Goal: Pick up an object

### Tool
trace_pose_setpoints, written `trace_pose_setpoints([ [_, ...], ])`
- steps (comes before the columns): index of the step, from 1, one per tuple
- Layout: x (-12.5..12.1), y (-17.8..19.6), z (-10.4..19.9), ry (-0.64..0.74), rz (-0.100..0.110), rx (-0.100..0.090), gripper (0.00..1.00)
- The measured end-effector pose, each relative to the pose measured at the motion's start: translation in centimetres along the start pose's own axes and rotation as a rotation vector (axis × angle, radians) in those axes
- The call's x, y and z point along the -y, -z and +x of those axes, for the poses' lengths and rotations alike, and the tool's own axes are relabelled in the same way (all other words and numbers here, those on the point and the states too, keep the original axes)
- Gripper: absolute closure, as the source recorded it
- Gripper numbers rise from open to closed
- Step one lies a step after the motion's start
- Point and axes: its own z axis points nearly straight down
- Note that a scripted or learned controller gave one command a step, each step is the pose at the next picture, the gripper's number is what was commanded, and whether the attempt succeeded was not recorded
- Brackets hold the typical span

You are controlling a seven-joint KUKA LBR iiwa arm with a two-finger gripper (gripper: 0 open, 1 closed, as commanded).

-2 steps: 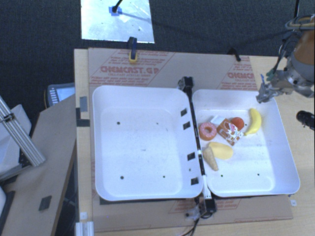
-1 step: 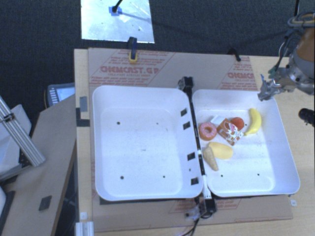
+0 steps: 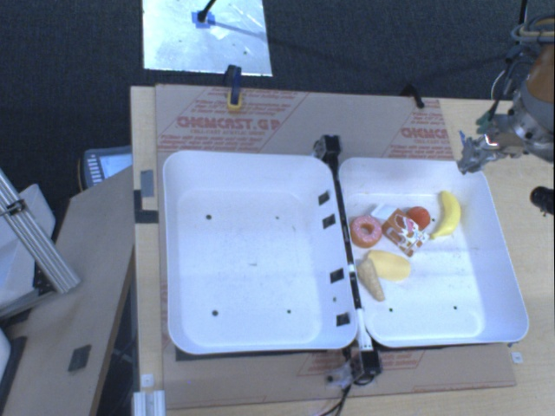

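End effector (image 3: 473, 152) above banana (image 3: 447, 213).

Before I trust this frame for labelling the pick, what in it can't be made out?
- Gripper: small and blurred at the right bin's far corner in the camera view; finger state unreadable.
- Arm: cut off by the right edge.
- Red and white item: too small to identify; it partly hides the red ball behind it.
- Tan piece: unclear whether it touches the yellow piece.
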Motion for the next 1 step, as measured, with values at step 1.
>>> trace_pose_setpoints([
  [1,-0.13,1.1,-0.05,0.003,-0.004,0.001,1.0],
])
